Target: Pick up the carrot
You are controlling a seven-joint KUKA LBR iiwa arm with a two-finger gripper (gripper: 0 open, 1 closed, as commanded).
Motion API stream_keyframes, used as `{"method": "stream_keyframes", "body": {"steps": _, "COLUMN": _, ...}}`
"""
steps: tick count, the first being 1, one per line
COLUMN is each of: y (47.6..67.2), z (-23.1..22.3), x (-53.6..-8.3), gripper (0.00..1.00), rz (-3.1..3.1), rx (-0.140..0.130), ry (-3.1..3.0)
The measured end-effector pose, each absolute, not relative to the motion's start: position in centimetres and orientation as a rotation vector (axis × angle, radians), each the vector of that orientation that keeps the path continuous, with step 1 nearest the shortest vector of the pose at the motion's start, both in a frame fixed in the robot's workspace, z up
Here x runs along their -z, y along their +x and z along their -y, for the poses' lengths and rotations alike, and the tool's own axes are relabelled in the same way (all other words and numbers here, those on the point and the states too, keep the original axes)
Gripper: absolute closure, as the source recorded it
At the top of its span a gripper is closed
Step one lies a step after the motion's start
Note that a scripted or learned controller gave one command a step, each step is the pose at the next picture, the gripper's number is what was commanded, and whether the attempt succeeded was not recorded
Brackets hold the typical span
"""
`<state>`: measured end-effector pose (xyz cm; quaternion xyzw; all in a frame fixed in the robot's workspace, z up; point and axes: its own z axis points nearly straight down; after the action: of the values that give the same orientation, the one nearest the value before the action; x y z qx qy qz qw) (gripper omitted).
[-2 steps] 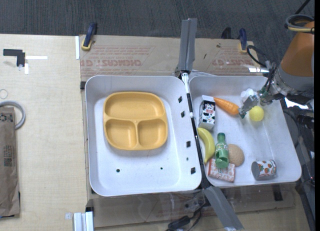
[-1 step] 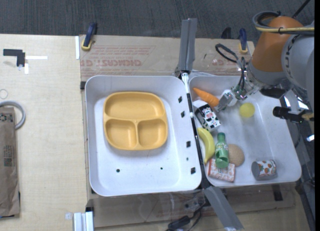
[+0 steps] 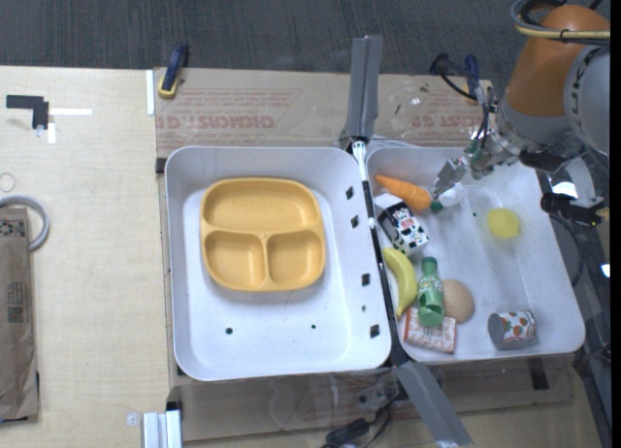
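You looked down at a slant from above the bench, both bins framed, the arm entering from three o'clock.

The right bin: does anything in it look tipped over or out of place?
Mostly ordinary clutter. The small can lies on its side near the front corner of the right bin, and the green bottle lies flat, partly over the red packet. The carrot rests at a slant beside the gripper.
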<state>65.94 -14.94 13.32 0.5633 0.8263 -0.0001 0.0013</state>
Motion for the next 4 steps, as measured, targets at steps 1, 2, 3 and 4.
{"method": "stream_keyframes", "body": {"steps": 1, "y": 63.2, "z": 18.7, "x": -10.8, "gripper": 0.0, "rz": -2.723, "rx": 0.001, "ry": 1.564}}
{"method": "stream_keyframes", "body": {"steps": 2, "y": 65.9, "z": 13.0, "x": -17.9, "gripper": 0.0, "rz": -2.769, "rx": 0.0, "ry": 1.48}}
{"method": "stream_keyframes", "body": {"steps": 3, "y": 65.7, "z": 10.5, "x": -12.7, "gripper": 0.0, "rz": -2.779, "rx": 0.001, "ry": 1.464}}
{"method": "stream_keyframes", "body": {"steps": 4, "y": 66.0, "z": 10.2, "x": -9.3, "gripper": 0.0, "rz": -2.428, "rx": 0.001, "ry": 1.99}}
